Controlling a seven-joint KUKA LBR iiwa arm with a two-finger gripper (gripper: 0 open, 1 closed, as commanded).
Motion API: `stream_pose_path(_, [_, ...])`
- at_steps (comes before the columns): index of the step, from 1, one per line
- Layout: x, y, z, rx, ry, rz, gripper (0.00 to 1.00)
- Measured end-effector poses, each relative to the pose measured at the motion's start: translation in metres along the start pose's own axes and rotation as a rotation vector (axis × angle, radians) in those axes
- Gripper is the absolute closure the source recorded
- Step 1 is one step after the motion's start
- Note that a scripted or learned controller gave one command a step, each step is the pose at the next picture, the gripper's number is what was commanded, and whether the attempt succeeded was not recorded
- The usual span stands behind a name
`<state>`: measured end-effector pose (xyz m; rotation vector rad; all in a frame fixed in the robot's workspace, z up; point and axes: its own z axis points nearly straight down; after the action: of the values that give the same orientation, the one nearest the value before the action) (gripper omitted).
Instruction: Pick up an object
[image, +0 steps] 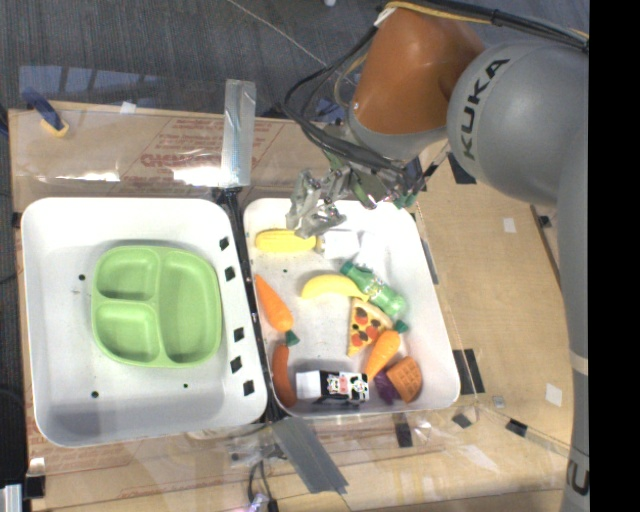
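My gripper (312, 215) hangs over the far end of the right bin (432, 300), just above a small yellow toy (282, 241) and beside a white block (342, 243). Nothing shows between its fingers. Below it in the same bin lie a banana (328, 287), a green bottle (375, 290), a pizza slice (363, 324), two carrots (273, 303) (382, 350), a black-and-white carton (333, 385) and a waffle piece (404, 377).
The left bin (50, 300) holds a green divided plate (157, 304). A row of black clips (238, 310) marks the wall between the bins. The grey arm with its orange band (410, 70) looms over the right bin's far right corner.
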<state>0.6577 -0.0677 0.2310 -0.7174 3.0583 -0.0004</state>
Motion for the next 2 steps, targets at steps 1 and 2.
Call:
stream_pose_path(1, [-0.033,0.067,-0.014,-0.003,0.0,-0.008,1.0])
stream_pose_path(2, [0.005,0.135,0.014,-0.003,0.006,0.125,1.0])
